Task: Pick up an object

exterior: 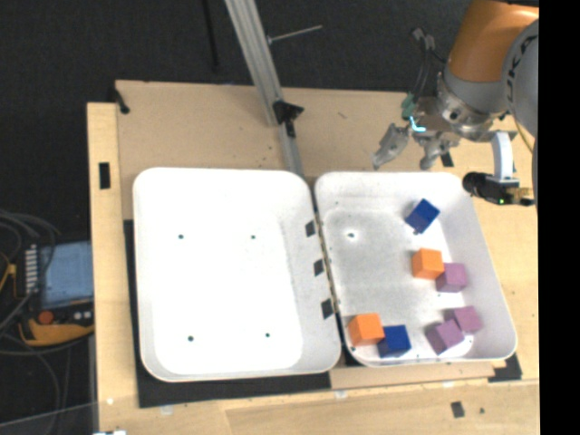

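Gripper (412, 152) with fingers spread, nothing between them, above far rim of right bin (362, 198), away from blue block (422, 216).

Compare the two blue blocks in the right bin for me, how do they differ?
The upper blue block stands alone near the bin's far side, turned cornerwise; the lower blue block sits at the near rim, squarer to it, touching an orange block. Both are small, blue and in the right bin.

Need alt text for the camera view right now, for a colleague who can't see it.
The claw hangs open over the far rim of the right bin, gripping nothing. That bin contains seven small blocks: two blue, two orange, three purple. The left bin sits alongside.
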`<state>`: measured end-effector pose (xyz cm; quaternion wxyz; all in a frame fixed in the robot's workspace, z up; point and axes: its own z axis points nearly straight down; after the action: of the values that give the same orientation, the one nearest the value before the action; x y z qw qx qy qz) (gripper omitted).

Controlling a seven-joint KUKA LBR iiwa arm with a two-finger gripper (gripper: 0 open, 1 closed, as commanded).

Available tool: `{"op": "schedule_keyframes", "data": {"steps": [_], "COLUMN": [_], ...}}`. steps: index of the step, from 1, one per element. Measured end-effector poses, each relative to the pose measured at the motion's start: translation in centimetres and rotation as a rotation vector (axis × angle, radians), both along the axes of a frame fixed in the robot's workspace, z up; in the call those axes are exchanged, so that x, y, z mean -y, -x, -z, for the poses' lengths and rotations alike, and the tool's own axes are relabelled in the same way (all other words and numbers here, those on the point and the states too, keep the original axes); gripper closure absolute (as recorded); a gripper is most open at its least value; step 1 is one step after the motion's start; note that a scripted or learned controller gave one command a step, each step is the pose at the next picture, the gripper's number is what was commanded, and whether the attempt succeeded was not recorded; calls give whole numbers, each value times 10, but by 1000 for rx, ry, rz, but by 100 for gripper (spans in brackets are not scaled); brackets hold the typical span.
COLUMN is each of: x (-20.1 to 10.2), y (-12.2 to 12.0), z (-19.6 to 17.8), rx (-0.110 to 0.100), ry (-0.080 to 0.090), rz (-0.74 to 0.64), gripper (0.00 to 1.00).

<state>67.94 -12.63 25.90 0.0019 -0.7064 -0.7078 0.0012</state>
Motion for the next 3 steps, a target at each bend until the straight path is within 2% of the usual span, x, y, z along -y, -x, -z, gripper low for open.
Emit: {"op": "schedule_keyframes", "data": {"steps": [1, 2, 3], "x": [1, 4, 3], "y": [-1, 2, 2], "z": [-4, 59, 101], "rx": [5, 0, 1], "ry": [4, 4, 4], "rz": [-2, 2, 3], "gripper": [0, 0, 0]}}
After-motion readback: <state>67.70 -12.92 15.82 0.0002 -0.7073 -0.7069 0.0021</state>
